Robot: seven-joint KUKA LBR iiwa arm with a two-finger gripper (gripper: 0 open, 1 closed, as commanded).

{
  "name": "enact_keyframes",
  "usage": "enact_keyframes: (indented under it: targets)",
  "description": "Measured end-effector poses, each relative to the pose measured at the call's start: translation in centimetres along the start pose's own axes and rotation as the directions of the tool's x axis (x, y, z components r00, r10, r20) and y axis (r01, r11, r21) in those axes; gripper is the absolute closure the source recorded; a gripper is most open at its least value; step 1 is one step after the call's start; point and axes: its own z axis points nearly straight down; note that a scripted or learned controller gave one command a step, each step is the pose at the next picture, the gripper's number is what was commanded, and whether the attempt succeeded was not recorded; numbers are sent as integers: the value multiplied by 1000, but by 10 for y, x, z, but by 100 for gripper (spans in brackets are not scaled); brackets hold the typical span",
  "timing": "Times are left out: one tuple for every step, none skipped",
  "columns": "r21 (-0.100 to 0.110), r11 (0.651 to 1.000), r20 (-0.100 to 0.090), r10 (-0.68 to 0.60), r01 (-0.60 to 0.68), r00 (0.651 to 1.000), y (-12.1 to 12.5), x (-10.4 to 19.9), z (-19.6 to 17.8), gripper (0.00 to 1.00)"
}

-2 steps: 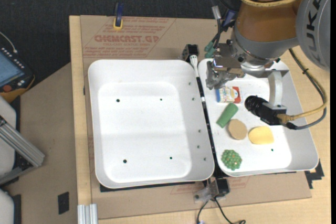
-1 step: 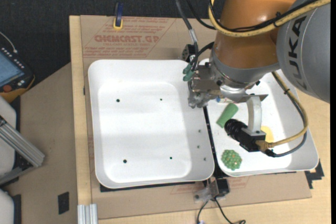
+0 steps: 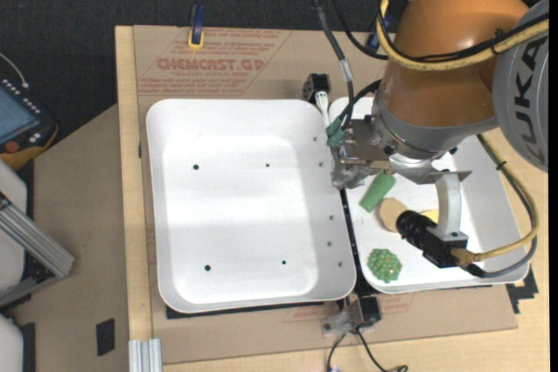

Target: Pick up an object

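Camera view: right of centre, the gripper [image 3: 356,163] is hidden under the arm's orange band [image 3: 453,39]; its grasp cannot be told. A green block [image 3: 377,192], a green ball [image 3: 384,264] and a yellow piece [image 3: 394,212] are seen below in the right bin [image 3: 501,196].

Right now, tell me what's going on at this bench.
A KUKA arm reaches in over the right bin, its gripper low near that bin's left edge. Beside it lie a green block, a tan piece and a bumpy green ball. Nothing can be seen between the fingers, so no pick is confirmed. The left bin sits alongside.
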Motion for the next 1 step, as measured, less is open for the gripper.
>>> enact_keyframes:
  targets:
    - [0, 1000, 1, 3, -3, 1000, 1, -38, 7, 100]
